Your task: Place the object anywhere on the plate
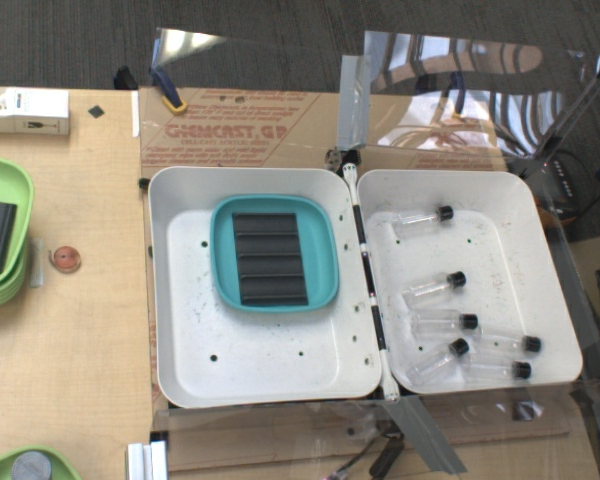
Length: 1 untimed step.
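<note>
Over on the far left of the desk (90,368) there's a green dish (5,278) cut off by the frame edge with something dark sitting in it. Just at its 3 o'clock is a little reddish round disc (66,258). A white box (25,111) lies up at the 10 o'clock corner of the view, and a green thing with a grey top (30,465) pokes in down at 7 o'clock.

Next comes the left bin (270,368). The teal plate (325,253) sits flat in it, pushed toward the bin's 12 o'clock side, and it carries a dark ribbed insert (270,258) in its middle. A flat piece of printed cardboard (230,128) lies just past the bin at 12 o'clock.

The right bin (520,208) touches the left one along the middle seam. That's where the task's things are: six clear tubes with black caps, none of them on the plate. One tube (420,220) lies alone near the bin's 11 o'clock, another (435,288) is around the center, and the other four (480,353) bunch up close together between 5 and 6 o'clock, some touching or overlapping, hard to say which.

As for the end effector, I honestly can't tell if it's wide, narrow or holding anything.
</note>
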Motion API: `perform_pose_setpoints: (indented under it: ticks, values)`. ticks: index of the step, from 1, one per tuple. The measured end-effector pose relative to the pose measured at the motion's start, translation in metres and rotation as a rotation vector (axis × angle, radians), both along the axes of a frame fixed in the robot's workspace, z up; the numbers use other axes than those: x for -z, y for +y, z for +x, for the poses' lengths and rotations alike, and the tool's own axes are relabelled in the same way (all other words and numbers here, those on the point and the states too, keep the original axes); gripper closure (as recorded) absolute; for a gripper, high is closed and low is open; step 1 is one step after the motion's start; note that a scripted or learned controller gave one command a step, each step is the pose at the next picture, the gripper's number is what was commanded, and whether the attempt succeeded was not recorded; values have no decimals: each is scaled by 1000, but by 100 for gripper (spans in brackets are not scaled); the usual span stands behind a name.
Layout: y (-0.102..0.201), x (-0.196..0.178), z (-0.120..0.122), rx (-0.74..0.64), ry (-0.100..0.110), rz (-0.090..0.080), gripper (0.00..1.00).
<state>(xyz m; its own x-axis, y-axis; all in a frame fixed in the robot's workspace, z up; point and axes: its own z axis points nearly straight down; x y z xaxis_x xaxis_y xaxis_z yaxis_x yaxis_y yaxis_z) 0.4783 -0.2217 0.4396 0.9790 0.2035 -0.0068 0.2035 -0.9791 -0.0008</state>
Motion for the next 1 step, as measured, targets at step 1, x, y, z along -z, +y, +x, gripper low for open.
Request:
perform_pose_setpoints:
  ticks: [1]
  values:
    - [0,0,0,0,1,0,0]
